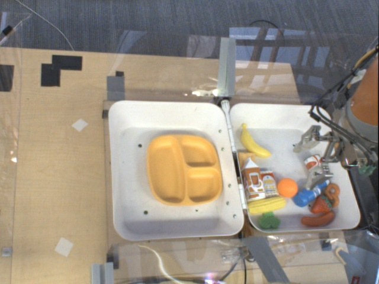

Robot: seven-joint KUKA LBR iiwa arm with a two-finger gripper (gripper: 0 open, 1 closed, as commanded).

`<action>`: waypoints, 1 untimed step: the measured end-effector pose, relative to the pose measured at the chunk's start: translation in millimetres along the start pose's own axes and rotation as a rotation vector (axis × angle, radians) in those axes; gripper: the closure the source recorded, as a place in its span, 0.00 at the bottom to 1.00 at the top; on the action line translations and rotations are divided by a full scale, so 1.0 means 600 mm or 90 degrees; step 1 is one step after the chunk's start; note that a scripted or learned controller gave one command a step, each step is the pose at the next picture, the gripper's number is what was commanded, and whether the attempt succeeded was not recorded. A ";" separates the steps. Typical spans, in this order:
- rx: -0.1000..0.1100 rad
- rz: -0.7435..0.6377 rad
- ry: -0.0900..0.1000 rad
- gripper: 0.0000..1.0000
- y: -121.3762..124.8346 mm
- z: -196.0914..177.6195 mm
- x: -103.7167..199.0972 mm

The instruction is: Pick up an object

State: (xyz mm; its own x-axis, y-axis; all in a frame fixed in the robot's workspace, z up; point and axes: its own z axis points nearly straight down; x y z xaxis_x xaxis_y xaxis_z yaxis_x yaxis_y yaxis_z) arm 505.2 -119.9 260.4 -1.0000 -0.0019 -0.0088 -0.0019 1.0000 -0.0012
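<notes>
My gripper (314, 156) hangs low over the right side of the right bin (278, 126), open, with one finger toward the bin's back and the other toward its front. A small red-and-white item (312, 162) lies between the fingers, and neither visibly touches it. Just in front of the gripper are a blue object (304, 197), a red-and-orange toy (325, 201) and a red sausage-shaped piece (317, 219). An orange ball (287, 187), a printed carton (259, 183), a corn cob (266, 205), a green broccoli piece (269, 220) and a banana (253, 142) lie further left.
The left bin (118, 158) holds a yellow divided plate (183, 169). A metal divider (234, 158) runs between the bins. The arm with its cables (355, 123) enters from the right. The back of the right bin is bare white floor.
</notes>
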 end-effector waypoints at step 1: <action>0.002 -0.050 -0.006 0.00 -0.085 0.283 -0.050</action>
State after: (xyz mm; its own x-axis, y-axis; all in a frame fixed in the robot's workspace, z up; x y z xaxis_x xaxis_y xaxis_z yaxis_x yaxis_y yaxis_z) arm 537.0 -171.1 90.6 -0.9966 -0.0805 -0.0176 -0.0804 0.9968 -0.0054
